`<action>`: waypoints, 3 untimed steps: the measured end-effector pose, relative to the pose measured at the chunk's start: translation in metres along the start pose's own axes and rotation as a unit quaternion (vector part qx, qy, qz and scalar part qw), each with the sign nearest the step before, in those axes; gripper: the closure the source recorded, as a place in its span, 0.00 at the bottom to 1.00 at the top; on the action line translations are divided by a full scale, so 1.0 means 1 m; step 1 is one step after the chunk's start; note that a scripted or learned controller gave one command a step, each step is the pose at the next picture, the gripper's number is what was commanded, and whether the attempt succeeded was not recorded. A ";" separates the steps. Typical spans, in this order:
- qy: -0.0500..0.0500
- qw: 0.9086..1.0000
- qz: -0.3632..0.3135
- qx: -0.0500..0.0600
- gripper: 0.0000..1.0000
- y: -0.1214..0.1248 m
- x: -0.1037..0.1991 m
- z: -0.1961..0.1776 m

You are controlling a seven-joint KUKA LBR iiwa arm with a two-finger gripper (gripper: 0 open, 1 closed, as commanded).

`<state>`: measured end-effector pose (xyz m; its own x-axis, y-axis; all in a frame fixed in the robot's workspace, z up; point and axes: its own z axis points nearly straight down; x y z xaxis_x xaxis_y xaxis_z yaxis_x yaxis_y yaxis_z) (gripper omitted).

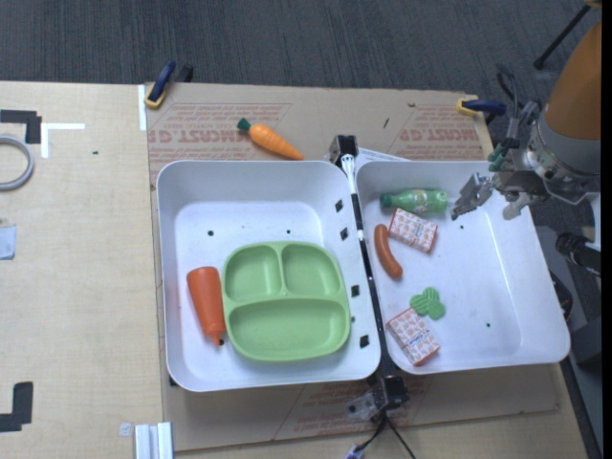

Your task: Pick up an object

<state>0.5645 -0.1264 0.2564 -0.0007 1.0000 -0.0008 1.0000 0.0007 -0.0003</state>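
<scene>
- Lowest in view, on the desk (pixel 76 285) just below the seam between the two bins: a black clamp with cables (pixel 382 400).
- Right bin (pixel 516 347), near corner beside the seam: a small red-and-white carton (pixel 413 337), lying tilted, apart from everything else.
- Just beyond that carton: a small green clover-shaped toy (pixel 428 302), flat on the bin floor.
- Left bin (pixel 177 352), across the seam: a green three-part plate (pixel 286 300) filling the middle, with an orange-red cylinder (pixel 206 303) lying just beside the plate's left edge, on the side away from the seam.
- Back in the right bin, close to the seam: a red-brown sausage (pixel 387 251), lying slantwise.
- Just right of the sausage's far end: a second red-and-white carton (pixel 413 229), close to it, contact hard to judge.
- Beyond that carton: a green bottle (pixel 415 200) on its side, parallel to the bin's far wall.
- Right of the bottle, over the far right part of the same bin: the gripper (pixel 490 197), reaching in from the right on the grey arm with its orange band (pixel 581 84); jaws slightly parted with nothing between them, clear of the bottle and of both cartons.
- Farthest, outside both bins on brown cardboard (pixel 220 132) beyond the left bin's far wall: a toy carrot (pixel 271 140), green top pointing away from the seam.
- Beyond the carrot, at the cardboard's far left corner: a blue-and-yellow clamp (pixel 161 83).
</scene>
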 end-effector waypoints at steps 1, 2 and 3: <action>0.000 0.996 0.092 0.001 0.00 0.008 0.026 0.139; 0.000 0.964 0.267 0.001 0.00 0.022 0.035 0.164; 0.000 0.964 0.267 0.001 1.00 0.022 0.034 0.155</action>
<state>0.5864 -0.0921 0.1014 0.5136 0.8580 -0.0012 0.8580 -0.5136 -0.0022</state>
